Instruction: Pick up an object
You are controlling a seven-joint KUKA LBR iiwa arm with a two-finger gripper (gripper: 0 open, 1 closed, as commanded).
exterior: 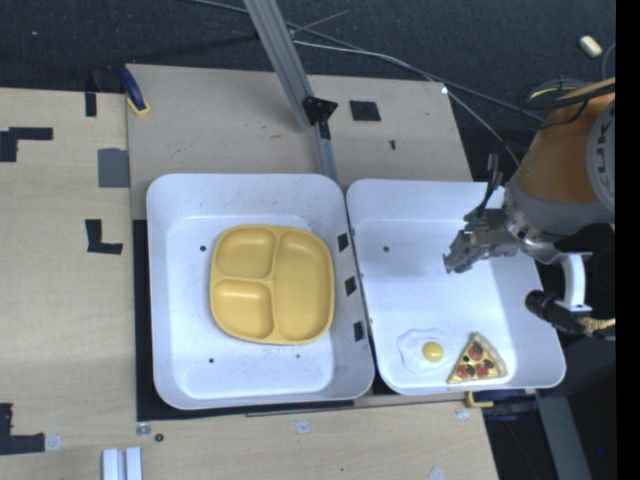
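- The bench is a pale wood surface with dark tape marks on its left part, and a blue and yellow clip lies near its upper left corner.
- The left bin is shallow and white; a yellow divided plate with three compartments lies flat in its middle, clear of the bin walls.
- A grey metal bar slants down from the top of the view and ends just above the seam between the two bins.
- The right bin sits touching the left bin, side by side with it.
- A toy fried egg, white with a yellow yolk, lies on the floor of the right bin near its front edge.
- A toy pizza slice lies just beside the egg on its right, close to the bin's front right corner, apart from the egg by a thin gap.
- The gripper hangs over the middle right of the right bin, well apart from the egg and the pizza slice, which lie nearer the front.
- Nothing shows between its dark fingers; whether they stand wide or narrow I cannot tell from this angle.
- The arm, grey with an orange band, enters from the right edge above the bin's far right side.
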